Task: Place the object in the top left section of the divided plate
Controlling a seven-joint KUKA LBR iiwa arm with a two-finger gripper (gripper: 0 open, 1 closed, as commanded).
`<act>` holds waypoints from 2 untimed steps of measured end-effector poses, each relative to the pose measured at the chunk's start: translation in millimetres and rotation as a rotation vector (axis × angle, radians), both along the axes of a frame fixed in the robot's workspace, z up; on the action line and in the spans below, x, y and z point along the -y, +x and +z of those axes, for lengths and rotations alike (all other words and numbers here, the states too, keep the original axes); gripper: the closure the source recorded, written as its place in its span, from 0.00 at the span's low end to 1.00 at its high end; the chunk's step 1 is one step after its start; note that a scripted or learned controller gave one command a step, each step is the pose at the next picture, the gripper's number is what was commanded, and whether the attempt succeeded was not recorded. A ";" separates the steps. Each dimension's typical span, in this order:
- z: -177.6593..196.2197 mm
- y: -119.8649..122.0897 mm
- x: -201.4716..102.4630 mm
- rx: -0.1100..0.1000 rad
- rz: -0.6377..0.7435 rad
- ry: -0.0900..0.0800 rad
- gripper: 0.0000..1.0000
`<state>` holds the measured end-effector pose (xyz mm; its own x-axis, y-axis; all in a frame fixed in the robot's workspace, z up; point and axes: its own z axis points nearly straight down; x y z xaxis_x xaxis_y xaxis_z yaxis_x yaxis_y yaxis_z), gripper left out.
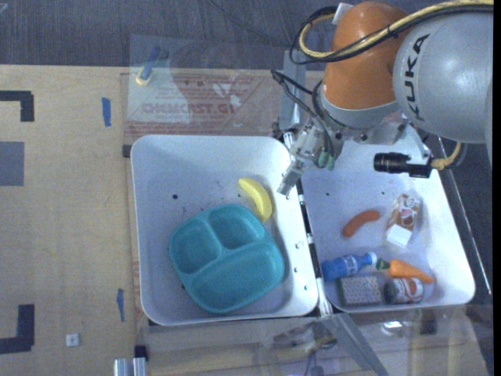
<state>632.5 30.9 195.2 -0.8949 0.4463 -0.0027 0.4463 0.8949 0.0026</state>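
The grey arm (438,69) reaches in from the right, orange band uppermost, its gripper (291,180) angled down-left; finger spread seemingly unreadable.

Hidden, cropped and unclear parts

The arm (423,61) runs off the right and top edges, and its bulk covers the back rim of the right bin (450,233). Whether the jaws of the gripper (291,180) are apart or closed is too small to tell. The banana (257,197) sits partly behind the divided plate (227,257). The labels on the packet (403,218) and can (405,290) are too blurred to read.
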 end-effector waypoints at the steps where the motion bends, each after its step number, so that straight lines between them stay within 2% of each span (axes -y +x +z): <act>1: -81.9 -82.5 -131.2 0.026 -0.310 0.008 0.00; 2: -83.6 -111.4 -138.0 0.076 -0.394 0.015 0.00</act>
<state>521.1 169.0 111.6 -0.6530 0.7555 -0.0535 0.7530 0.6552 0.0607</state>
